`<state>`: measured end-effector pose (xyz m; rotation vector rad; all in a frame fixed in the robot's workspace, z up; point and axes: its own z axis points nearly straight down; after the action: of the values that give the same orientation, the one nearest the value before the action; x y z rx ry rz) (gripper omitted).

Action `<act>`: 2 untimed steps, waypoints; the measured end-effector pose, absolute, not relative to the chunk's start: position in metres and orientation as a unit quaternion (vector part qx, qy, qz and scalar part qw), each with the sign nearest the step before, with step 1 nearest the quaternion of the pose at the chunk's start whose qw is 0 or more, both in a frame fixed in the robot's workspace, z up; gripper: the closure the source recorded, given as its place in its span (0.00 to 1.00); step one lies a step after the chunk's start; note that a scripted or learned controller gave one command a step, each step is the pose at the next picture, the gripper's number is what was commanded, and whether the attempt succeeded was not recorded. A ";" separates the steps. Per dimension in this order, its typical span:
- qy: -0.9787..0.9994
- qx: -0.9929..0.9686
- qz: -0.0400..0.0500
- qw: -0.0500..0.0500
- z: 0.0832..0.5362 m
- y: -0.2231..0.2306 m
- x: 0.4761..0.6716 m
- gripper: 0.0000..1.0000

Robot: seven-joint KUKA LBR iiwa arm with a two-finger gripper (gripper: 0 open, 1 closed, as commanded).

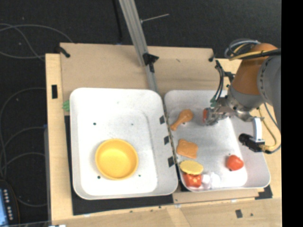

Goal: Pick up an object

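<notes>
**Gripper low over the right bin, nothing yet in hand**

Camera view: the arm (251, 79) reaches in from the right, its orange band above the wrist, and the gripper (211, 116) sits down inside the right bin (255, 174), near that bin's upper middle. The tool is small and dark against the white floor, with a reddish patch at its tip; whether that patch is a piece of the gripper or a small item under it I cannot tell, and how the tool is set, wide or narrow, cannot be read from this angle.

Candidates for the pick all lie in the same bin. An orange drumstick-shaped toy (182, 118) lies just left of the gripper, apart from it. Below that rests a tan toast-like piece (187, 149). At the bin's lower left corner a yellow disc (191, 167) lies on a red toy (192, 179), with a pale item (210, 179) beside them. A red tomato-like toy (234, 162) sits alone toward the lower right.

The left bin (80, 108) holds a yellow bowl (116, 159), well apart from the arm.

By my reading the step in hand is the descent and grasp attempt. The next move calls for closing on whatever lies beneath the tip, then a straight lift to confirm something comes up
</notes>
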<state>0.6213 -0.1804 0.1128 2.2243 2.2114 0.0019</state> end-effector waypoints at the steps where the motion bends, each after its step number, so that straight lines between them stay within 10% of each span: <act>1: 0.707 0.707 0.001 0.003 0.159 -0.187 0.619 1.00; 2: 0.708 0.706 0.000 0.001 0.210 -0.188 0.620 1.00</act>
<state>0.6200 -0.1882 0.2102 2.2172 2.2224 0.0010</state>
